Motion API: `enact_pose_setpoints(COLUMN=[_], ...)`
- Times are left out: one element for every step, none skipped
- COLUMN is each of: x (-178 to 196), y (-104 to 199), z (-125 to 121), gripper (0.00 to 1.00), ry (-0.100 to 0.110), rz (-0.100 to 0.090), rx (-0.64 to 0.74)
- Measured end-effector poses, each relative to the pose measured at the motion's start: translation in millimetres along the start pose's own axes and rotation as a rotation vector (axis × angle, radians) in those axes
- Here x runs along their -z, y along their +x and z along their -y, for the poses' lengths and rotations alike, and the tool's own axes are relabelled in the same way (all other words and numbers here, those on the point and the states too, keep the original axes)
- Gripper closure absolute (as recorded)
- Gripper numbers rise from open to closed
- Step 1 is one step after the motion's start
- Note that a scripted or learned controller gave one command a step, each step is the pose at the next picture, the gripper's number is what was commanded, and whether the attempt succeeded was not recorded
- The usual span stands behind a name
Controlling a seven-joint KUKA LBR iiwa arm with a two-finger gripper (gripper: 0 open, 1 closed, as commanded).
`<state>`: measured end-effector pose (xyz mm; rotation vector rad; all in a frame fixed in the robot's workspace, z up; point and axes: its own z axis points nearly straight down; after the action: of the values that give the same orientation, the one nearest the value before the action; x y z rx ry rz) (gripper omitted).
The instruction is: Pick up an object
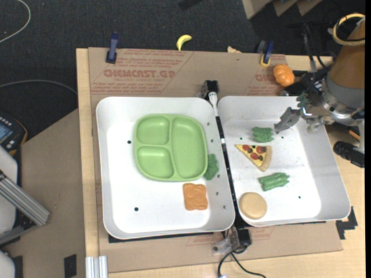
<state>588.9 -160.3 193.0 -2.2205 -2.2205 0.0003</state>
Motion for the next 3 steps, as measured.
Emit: enact_pose_setpoints(x=[237.1,350.6,354.2], y=[16.8,-58.7,-54.1], z=[50.5,46.6,45.2], gripper=[0.0,0.0,1.0], ry=[-0.022,-0.018,-0.01], rz=[0.005,0.012,0.007], rx=[0.003,-0.006,0.001])
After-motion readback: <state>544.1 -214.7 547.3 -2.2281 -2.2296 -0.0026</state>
